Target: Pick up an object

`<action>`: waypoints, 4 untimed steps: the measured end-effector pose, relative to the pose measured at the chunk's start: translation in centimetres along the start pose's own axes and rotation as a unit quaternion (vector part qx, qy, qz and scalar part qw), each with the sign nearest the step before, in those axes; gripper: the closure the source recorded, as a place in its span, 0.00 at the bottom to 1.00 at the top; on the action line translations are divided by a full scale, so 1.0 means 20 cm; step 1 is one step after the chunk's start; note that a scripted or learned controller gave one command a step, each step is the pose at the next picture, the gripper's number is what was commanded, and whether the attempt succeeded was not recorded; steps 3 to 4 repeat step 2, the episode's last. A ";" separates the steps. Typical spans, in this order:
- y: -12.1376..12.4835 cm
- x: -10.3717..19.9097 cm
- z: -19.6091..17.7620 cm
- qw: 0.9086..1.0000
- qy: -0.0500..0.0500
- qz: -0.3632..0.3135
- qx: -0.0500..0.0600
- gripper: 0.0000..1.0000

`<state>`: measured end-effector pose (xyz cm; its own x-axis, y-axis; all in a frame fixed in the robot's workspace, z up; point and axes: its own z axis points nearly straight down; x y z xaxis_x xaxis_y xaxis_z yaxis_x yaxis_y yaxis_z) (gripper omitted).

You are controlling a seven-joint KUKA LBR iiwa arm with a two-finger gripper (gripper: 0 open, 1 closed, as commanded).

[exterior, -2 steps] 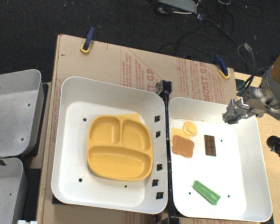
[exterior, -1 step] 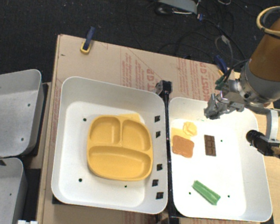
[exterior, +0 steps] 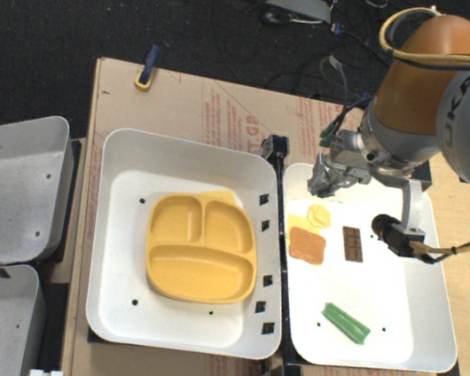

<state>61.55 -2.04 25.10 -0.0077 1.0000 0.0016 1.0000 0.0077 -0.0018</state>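
In the left bin (exterior: 121, 171) lay a yellow divided tray (exterior: 202, 251). In the right bin (exterior: 430, 307) lay a yellow piece (exterior: 319, 215), an orange piece (exterior: 307, 246), a brown bar (exterior: 352, 244) and a green piece (exterior: 345, 323). The jaws (exterior: 324, 186) hovered near the yellow piece, their state unclear; seemingly nothing was lifted yet

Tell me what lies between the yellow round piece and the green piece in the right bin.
In the camera view, the orange flat piece lies just below the yellow round piece; from there to the green piece is bare bin floor.
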 end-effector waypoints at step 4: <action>0.00 0.53 0.12 1.000 0.000 0.000 0.000 1.00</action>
